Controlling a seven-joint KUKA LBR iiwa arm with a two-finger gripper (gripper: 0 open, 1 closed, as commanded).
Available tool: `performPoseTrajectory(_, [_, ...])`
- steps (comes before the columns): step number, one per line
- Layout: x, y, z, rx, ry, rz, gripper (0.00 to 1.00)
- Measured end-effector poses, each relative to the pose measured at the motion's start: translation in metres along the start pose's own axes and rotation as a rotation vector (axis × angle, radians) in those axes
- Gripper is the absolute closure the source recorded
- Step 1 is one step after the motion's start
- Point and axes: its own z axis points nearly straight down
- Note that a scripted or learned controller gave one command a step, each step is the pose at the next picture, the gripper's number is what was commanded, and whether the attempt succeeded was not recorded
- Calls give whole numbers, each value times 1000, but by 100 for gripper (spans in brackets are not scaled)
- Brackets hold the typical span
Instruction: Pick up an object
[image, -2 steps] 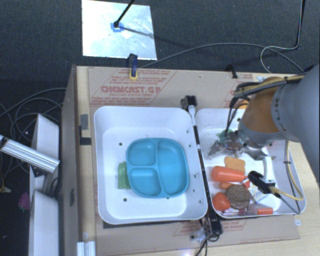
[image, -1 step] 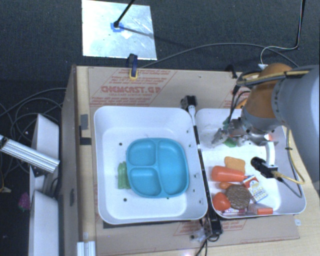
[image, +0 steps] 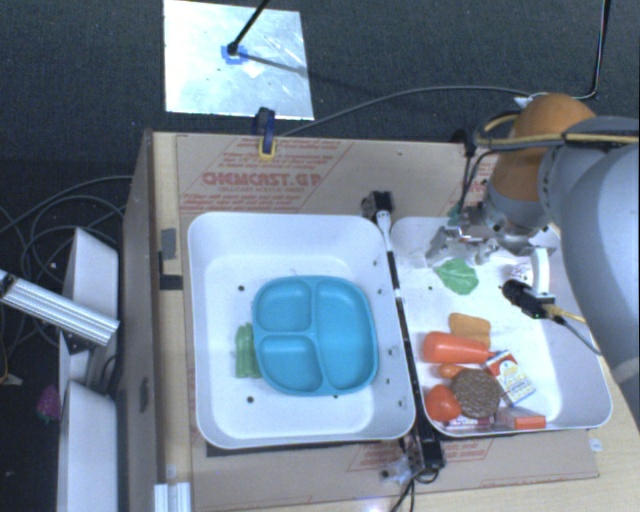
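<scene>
In the right bin (image: 575, 385), the gripper (image: 462, 245) hangs over a green leaf (image: 457, 275).
The leaf is flat, pale green, near the far-left corner; jaw state unclear.

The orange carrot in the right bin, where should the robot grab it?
Grab the carrot across its thick middle, coming straight down. It lies flat, pointing left to right, so the fingers should close across its narrow width. The brown patty sits close below it, so avoid that end.

Blue tray (image: 315, 335); orange carrot (image: 455, 348); green leaf (image: 458, 275).
</scene>
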Motion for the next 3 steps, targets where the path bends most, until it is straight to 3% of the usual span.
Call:
performPoseTrajectory(1, [34, -23, 0, 1, 1, 0, 0])
performPoseTrajectory(2, [25, 0, 0, 0, 0, 0, 0])
performPoseTrajectory(3, [14, -21, 0, 1, 0, 3, 0])
